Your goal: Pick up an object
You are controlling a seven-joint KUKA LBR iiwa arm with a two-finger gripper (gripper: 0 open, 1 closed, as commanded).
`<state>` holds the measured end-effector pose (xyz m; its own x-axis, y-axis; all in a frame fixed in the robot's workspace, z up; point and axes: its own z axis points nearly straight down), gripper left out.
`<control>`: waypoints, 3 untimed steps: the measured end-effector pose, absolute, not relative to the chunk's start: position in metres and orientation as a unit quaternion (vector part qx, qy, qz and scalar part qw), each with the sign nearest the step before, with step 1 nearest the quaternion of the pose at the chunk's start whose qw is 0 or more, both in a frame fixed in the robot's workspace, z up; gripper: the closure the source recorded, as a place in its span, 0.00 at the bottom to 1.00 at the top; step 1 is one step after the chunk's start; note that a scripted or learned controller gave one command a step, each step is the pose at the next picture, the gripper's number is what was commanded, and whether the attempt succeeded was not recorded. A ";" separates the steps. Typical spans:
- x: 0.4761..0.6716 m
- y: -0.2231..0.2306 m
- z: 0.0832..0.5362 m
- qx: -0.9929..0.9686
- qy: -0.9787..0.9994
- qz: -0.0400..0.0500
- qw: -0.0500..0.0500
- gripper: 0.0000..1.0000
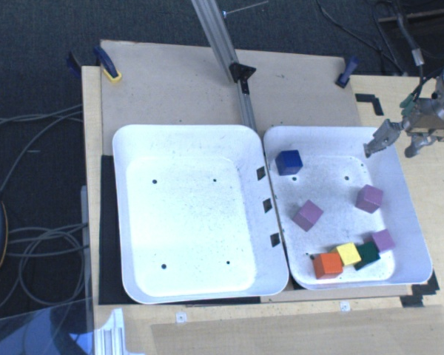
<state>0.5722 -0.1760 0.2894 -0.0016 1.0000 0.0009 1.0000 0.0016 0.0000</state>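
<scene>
Orange block (327, 265), small cube.

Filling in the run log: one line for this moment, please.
gripper: open, holds nothing, above right bin's far right corner | blocks: seven in right bin, untouched | left bin | pick: not yet done

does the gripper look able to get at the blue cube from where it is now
Probably yes: the gripper hangs open over the right bin's far corner, and the blue cube stands alone with bare floor around it.

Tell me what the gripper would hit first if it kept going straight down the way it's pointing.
Probably bare floor at the right bin's upper right corner. The gripper is open above that spot; the nearest purple block sits lower left, though depth is unclear.
</scene>
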 end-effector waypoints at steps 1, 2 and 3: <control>0.572 -0.176 0.289 -0.707 -0.708 0.000 0.000 0.00; 0.574 -0.181 0.246 -0.707 -0.707 0.001 0.002 0.00; 0.569 -0.184 0.183 -0.707 -0.707 0.002 0.003 0.00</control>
